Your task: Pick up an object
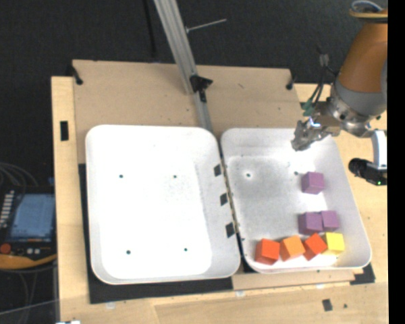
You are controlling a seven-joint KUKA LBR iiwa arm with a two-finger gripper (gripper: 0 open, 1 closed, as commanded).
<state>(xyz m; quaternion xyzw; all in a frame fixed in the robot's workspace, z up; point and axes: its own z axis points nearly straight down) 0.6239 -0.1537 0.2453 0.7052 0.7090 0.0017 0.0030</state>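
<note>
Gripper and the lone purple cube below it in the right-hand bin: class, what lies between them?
In the camera view, nothing: between the gripper and the lone purple cube there is bare white floor of the right-hand bin.

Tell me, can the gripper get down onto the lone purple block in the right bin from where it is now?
Probably yes. The gripper sits over the right bin's far edge, and the lone purple block lies just nearer the camera with bare bin floor all round it. The other purple blocks lie clear of it.
</note>
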